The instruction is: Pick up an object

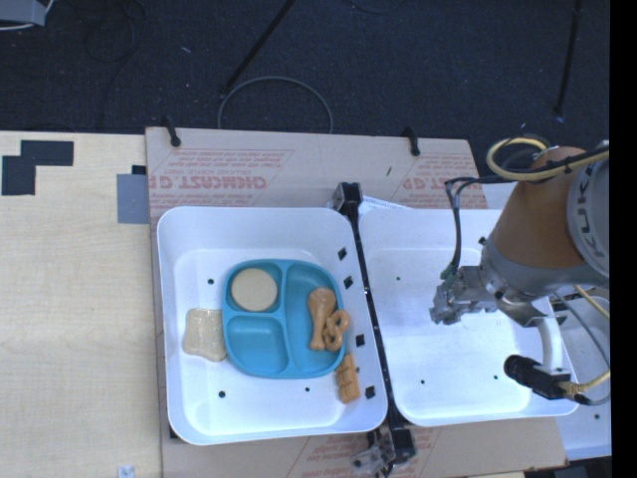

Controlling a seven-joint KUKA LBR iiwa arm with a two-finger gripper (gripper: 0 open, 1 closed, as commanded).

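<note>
Currently the gripper (445,305) hovers over the right bin (468,391) — the view leaves me unsure. I'd target the pretzel (328,319) on the blue tray (261,352) — light, brittle; grasp mid-body.

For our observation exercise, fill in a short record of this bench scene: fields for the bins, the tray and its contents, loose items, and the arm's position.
bins: left bin and right bin, side by side
tray: blue divided tray in left bin
on tray: round tan disc; tan pretzel-like piece
loose items: pale slice left of tray; small tan piece at tray's lower right
arm: claw over right bin
</note>
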